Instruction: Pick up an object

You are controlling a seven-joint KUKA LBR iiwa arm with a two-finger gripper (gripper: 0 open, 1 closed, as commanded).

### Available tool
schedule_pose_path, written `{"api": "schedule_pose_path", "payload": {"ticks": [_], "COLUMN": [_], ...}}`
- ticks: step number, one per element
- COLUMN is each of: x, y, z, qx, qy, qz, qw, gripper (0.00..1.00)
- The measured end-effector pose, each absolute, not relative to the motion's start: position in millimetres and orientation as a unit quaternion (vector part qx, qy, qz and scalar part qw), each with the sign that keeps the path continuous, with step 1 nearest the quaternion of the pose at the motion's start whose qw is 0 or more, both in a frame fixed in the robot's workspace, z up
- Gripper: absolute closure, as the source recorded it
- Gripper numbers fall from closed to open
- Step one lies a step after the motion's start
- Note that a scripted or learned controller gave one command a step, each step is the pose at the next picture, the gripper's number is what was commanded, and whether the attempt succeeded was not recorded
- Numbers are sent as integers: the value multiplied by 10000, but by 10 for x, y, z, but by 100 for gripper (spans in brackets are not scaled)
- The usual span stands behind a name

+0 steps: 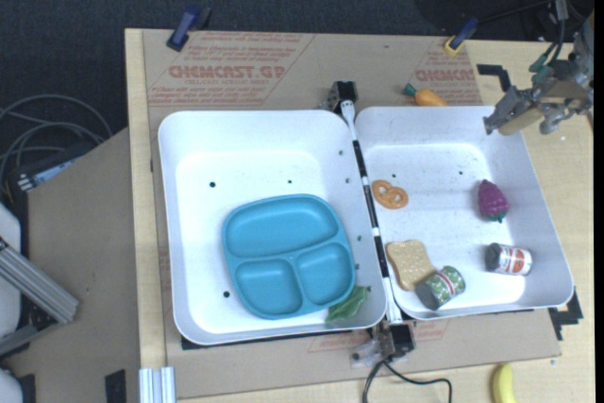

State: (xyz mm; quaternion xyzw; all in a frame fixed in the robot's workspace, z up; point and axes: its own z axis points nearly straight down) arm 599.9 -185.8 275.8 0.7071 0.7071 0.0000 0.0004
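Risk lay mostly in the reach: the gripper hung over the right bin's far right rim, well apart from everything inside, and a descent there would likely close on bare rim or floor. Whether its jaws stood released or clenched could not be told. The nearest candidate, a purple fruit, sat by the right wall, small, rounded and lumpy. A can lay on its side just beyond, apt to roll.

Blue tray in left bin; end effector above right bin.
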Motion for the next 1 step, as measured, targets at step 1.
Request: {"api": "schedule_pose_path", "payload": {"ticks": [1], "x": [5930], "y": [-2130], "z": [1707], "qx": [7076], "qy": [7066], "qz": [-13], "qw": [-20], "gripper": [0]}}
